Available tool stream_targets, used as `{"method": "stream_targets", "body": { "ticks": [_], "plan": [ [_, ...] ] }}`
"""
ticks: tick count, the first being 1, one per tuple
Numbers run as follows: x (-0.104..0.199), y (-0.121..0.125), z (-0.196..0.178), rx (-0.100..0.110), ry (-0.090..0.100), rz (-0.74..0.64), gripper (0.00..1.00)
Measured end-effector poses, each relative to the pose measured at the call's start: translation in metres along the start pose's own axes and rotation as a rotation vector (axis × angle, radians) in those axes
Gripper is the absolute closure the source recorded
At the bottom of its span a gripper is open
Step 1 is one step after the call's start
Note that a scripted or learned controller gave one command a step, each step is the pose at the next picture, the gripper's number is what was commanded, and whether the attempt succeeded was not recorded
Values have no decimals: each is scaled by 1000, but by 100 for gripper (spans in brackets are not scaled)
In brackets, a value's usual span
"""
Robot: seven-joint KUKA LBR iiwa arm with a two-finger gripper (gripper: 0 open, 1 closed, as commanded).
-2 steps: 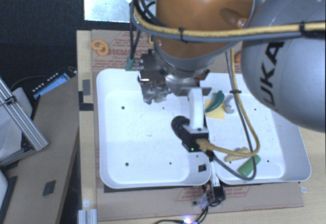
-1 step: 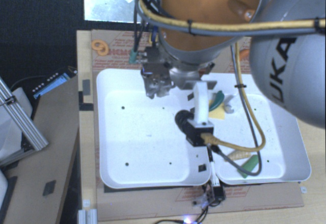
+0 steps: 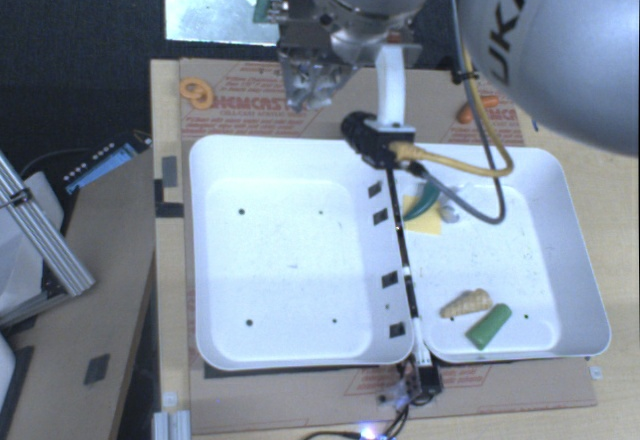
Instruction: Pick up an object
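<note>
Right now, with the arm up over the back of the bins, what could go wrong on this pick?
1. The gripper hangs over the cardboard behind the bins, nowhere near the green block or tan cone-shaped piece; a straight descent would likely grab nothing.
2. Those two lie almost touching, so a grasp may nudge both.
3. The yellow hose droops over the right bin and could snag.

- A robotics laboratory test cell is indicated by the grey industrial arm (image 3: 540, 18) with exposed cabling.
- Two white bins (image 3: 290, 258) are mounted on printed cardboard (image 3: 250, 103).
- Aluminium framing (image 3: 45, 238) is seen at left.
</note>
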State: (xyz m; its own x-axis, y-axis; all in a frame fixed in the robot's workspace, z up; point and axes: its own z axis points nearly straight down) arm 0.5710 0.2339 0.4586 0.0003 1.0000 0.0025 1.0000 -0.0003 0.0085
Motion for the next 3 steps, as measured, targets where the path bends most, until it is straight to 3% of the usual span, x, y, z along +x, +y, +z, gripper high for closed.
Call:
{"method": "stream_targets", "body": {
  "ticks": [1, 3],
  "plan": [
    [-52, 91, -40, -3, -1, 1, 100],
    [1, -30, -77, 9, -1, -7, 100]
  ]
}}
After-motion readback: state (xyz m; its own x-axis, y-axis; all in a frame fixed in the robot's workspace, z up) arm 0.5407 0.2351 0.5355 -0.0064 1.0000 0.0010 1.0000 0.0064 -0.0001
